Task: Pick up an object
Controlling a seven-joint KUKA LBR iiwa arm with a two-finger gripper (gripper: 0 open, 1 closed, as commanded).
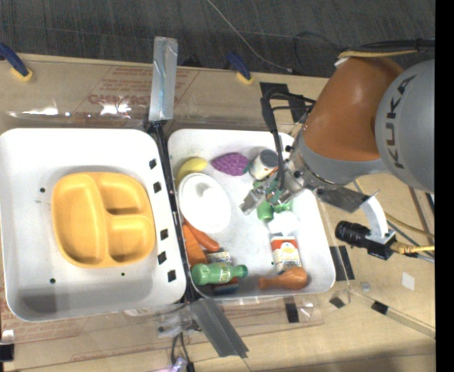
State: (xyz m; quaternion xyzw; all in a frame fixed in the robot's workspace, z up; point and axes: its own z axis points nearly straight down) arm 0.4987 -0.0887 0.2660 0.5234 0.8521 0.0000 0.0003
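Here, gripper [267, 196] hanging low over right bin [314, 222], apparently pinching small green object [269, 208] at fingertips. White bowl [204, 201] sitting at its 9 o'clock, purple piece [230, 163] at 11, white bottle [286, 248] at 6. Clutter crowding bin's 6 o'clock wall; floor around gripper lying barer. Left bin [18, 208] carrying yellow tray [103, 217].

Yellow divided tray [103, 217] in left bin [18, 231]

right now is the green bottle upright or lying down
Lying down: the green bottle rests on its side along the right bin's near edge, cap end pointing toward the orange carrot.
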